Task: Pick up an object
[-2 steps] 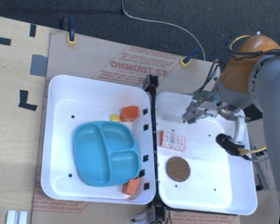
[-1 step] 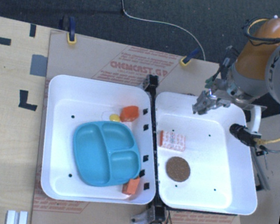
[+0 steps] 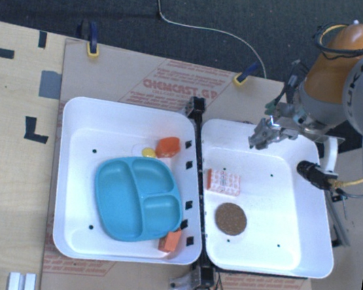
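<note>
Two bins sit side by side on a board (image 3: 178,82) that lies on the worktop (image 3: 2,145), their inner walls touching along the middle.

Left bin (image 3: 69,177): a divided tray (image 3: 137,197) lies in the middle. Behind it, near the far wall, a small block (image 3: 168,147) sits with a smaller round piece (image 3: 148,152) just to its left. A second block (image 3: 169,241) rests against the tray's near right corner.

Right bin (image 3: 305,230): a packet (image 3: 223,181) lies near the left wall; a disc (image 3: 231,219) lies just in front of it.

The pincer (image 3: 259,140) is over the right bin's far edge.

Two clamps (image 3: 91,45) sit at the board's far edge.
</note>
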Available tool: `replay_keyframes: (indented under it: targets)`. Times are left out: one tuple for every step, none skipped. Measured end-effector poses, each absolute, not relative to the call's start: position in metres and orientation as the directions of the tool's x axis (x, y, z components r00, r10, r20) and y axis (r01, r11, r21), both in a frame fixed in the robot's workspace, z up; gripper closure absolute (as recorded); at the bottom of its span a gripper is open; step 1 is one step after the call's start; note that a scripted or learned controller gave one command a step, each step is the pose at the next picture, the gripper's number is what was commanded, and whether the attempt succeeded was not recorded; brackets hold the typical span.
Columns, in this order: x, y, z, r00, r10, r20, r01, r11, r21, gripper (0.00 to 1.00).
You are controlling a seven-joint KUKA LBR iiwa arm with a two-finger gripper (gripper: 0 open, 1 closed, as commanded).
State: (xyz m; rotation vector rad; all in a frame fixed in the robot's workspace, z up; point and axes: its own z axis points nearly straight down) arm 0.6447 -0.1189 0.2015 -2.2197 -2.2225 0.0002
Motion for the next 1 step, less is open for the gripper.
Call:
replay_keyframes:
  targets:
    - [0.6423,-0.0592,0.1961,-0.006,1.000,0.002,1.000,0.006,-0.002,1.00]
